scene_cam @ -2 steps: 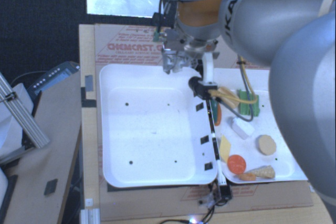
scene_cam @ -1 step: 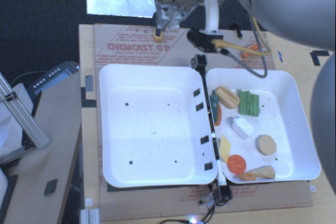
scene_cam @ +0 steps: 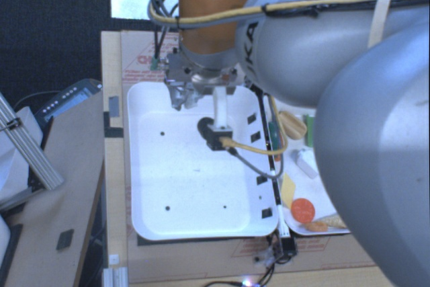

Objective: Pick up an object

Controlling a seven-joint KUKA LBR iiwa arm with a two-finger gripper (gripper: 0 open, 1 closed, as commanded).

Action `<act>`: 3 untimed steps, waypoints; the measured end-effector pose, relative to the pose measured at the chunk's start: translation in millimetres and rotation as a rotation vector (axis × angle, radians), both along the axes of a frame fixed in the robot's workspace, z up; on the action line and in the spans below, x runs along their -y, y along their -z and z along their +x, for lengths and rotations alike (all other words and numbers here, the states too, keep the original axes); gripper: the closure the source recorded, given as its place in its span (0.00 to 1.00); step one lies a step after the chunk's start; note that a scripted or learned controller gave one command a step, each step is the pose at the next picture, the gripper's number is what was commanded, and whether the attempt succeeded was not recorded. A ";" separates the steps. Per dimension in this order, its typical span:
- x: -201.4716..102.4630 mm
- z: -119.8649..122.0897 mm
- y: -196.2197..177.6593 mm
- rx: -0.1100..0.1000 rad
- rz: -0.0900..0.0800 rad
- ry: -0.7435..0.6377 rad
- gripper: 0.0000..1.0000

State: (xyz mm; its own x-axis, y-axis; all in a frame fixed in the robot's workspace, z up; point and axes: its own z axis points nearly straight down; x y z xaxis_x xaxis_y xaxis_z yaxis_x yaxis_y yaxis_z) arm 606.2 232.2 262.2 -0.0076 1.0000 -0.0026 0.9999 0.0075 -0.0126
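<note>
Where the grey arm (scene_cam: 322, 57) reaches in from the right, its gripper (scene_cam: 181, 97) hangs low over the far edge of the left bin (scene_cam: 175, 178), close to the white floor. Grip state: cannot tell from this angle, and nothing is seen held. Left bin floor shows a few small dark specks. The pickable things lie in the right bin (scene_cam: 292, 228), partly hidden by the arm: a red ball (scene_cam: 302, 210) near the front, a yellow piece (scene_cam: 287, 189) just behind it, a tan object (scene_cam: 293, 124) and a green object (scene_cam: 309, 131) farther back.
</note>
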 end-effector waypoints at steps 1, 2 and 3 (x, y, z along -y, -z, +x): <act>43.4 -48.3 82.2 0.001 -0.002 0.010 1.00; 56.4 -26.6 -95.3 0.032 0.008 0.005 1.00; 7.5 -15.1 -218.8 0.029 0.009 -0.001 1.00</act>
